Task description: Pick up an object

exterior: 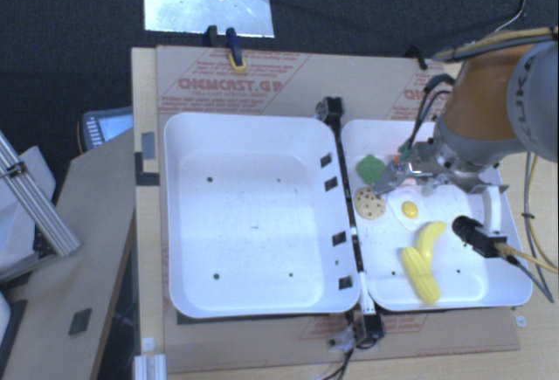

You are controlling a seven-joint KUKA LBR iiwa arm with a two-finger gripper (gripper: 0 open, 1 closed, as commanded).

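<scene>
We see the left bin beside the right bin, the two touching along their shared edge. In the right bin, a green block lies at the far left, a round cookie just nearer, then a fried egg and a banana toward the near side. The gripper hovers just beside the green block; we cannot tell how its fingers stand.
</scene>
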